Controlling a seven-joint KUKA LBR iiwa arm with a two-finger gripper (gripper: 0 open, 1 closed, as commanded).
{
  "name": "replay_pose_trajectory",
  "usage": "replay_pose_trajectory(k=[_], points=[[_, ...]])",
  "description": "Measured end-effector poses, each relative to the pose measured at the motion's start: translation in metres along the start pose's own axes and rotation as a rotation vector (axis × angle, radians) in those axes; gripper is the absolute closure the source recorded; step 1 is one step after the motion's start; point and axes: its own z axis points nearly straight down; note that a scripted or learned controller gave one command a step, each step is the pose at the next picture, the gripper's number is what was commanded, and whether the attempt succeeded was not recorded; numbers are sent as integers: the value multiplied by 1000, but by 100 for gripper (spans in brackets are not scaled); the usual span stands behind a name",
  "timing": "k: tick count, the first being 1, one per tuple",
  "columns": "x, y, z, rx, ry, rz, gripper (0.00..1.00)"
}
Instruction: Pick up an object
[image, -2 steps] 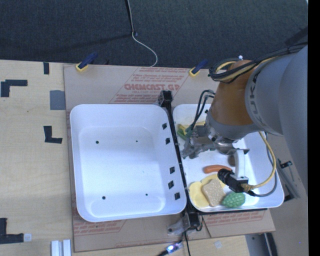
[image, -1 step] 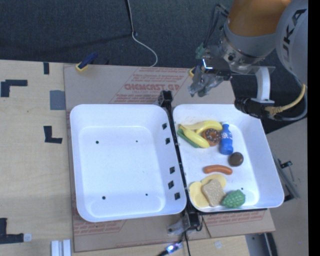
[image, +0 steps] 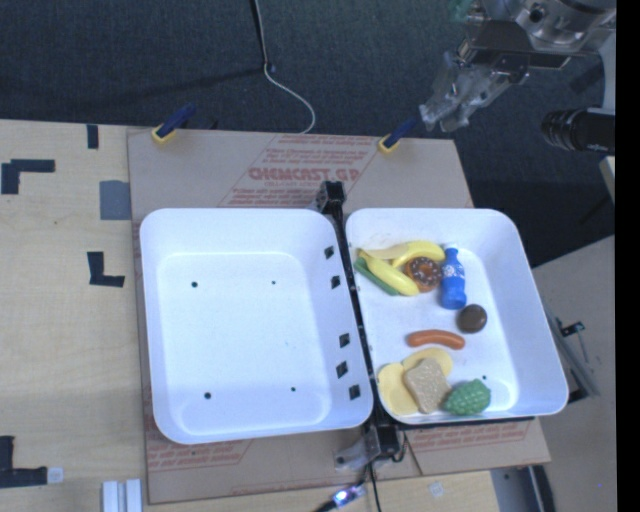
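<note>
My gripper (image: 445, 112) hangs high at the upper right, above the bench's back edge and well away from both bins. Nothing shows between its fingers. The right bin (image: 520, 262) holds the objects: a yellow banana (image: 392, 268), a chocolate doughnut (image: 424, 270), a blue bottle (image: 453, 279), a dark brown ball (image: 472, 318), an orange sausage (image: 436, 339), a slice of bread (image: 428, 384) on a yellow piece (image: 392, 386), and a green bumpy item (image: 466, 397).
The left bin (image: 240, 325) sits beside the right one, joined by a black divider (image: 345, 300). Both rest on a cardboard sheet (image: 290, 175) held by blue-and-yellow clamps (image: 172, 123). A thin cable (image: 285, 85) trails across the back.
</note>
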Motion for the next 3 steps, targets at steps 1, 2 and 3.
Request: replay_pose_trajectory(k=[1, 2, 3], points=[[-19, -36, 9, 18, -1, 3, 100], [-37, -69, 8, 17, -1, 3, 100], [-81, -87, 8, 17, -2, 6, 100]])
